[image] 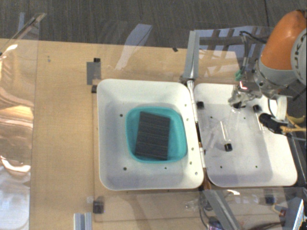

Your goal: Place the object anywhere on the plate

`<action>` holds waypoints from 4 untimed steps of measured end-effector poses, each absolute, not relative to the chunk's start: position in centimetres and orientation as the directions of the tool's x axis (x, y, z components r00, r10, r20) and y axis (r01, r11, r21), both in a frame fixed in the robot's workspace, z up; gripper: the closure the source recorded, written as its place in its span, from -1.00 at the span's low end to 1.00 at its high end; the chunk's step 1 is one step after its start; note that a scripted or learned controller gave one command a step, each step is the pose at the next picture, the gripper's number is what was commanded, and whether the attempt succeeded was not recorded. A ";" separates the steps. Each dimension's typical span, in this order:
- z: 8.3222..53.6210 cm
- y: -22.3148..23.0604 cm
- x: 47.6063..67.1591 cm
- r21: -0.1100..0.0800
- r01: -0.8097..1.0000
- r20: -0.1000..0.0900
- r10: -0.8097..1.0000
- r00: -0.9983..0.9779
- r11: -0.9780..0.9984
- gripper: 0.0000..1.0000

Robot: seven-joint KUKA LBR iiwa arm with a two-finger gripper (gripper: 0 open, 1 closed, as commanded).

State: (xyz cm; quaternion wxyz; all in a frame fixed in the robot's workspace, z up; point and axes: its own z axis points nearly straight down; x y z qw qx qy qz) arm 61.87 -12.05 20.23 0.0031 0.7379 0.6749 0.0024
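Object: a dark grey rectangular block (152, 136) with faint ridges running across its top; matte, flat, slightly tilted off the frame's vertical.
Object's place: it lies flat on the plate, in the middle of the left bin, lower centre of the frame.
Plate: a teal plate (178, 133), squarish with rounded corners and a raised rim; smooth and glossy, wider than the block on every side.
Left bin: a shallow white bin (110, 128) with rounded corners and sloping walls; smooth plastic, small dark dots on its floor.
Right bin: a second white bin (268, 162) of the same shape, touching the left bin along a thin metal seam; a small black piece (228, 147) and a clear, faintly visible thing (224, 131) lie on its floor.
Bench: pale wood-grain board (57, 128), with glare from a clear sheet over the left of the frame.
Arm: grey body with a rounded orange band (283, 42), at the upper right of the frame.
Gripper: metal gripper (241, 96) above the upper part of the right bin, well apart from the block; whether it is released or clenched, I cannot tell.
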 end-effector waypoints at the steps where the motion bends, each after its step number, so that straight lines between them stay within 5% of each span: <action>1: 18.5 -4.2 58.0 0.004 1.000 0.000 1.000 0.012 -0.012 1.00; 2: 18.5 2.8 52.0 0.005 0.992 0.000 0.992 -0.125 0.125 1.00; 3: 18.5 2.8 52.0 0.005 0.992 0.000 0.992 -0.124 0.124 -1.00; 4: 20.9 -1.6 57.2 0.009 0.989 -0.001 0.989 -0.145 0.145 -1.00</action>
